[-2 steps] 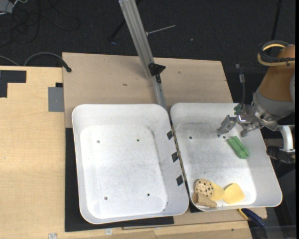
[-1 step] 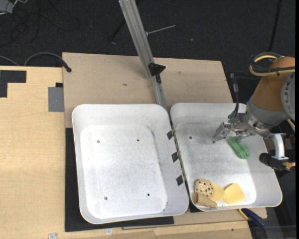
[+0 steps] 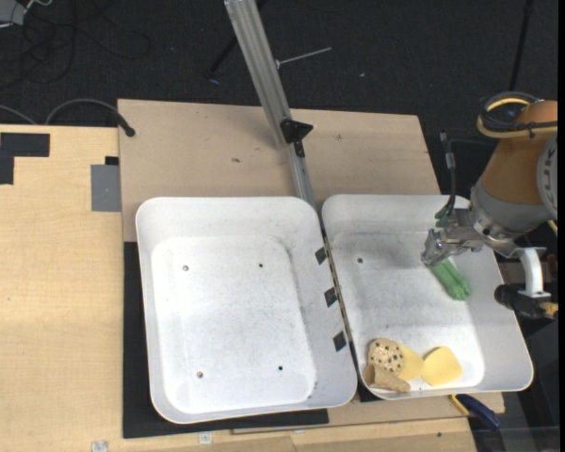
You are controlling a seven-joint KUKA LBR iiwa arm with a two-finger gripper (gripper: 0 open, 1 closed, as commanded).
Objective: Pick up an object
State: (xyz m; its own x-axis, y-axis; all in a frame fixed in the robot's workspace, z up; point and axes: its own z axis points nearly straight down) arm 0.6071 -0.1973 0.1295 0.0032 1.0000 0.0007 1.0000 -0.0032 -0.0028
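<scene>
Two white bins lie side by side; in the right bin [image 3: 395, 243] a green elongated object [image 3: 453, 280] rests just below the gripper [image 3: 443, 250], whose finger spacing cannot be told. It looks light and stiff; grasp across its narrow middle. Open floor lies leftward; the bin's right wall is near.

Matt white plastic bins [image 3: 228, 403] sit on a pale wood bench [image 3: 47, 281] below a ribbed metal rail [image 3: 262, 69].

The gripper [image 3: 442, 250] sits low over the right bin [image 3: 377, 224], touching the upper end of a green object [image 3: 453, 280]. A yellow piece [image 3: 442, 366] and spotted piece [image 3: 386, 354] lie near the front rim.
</scene>
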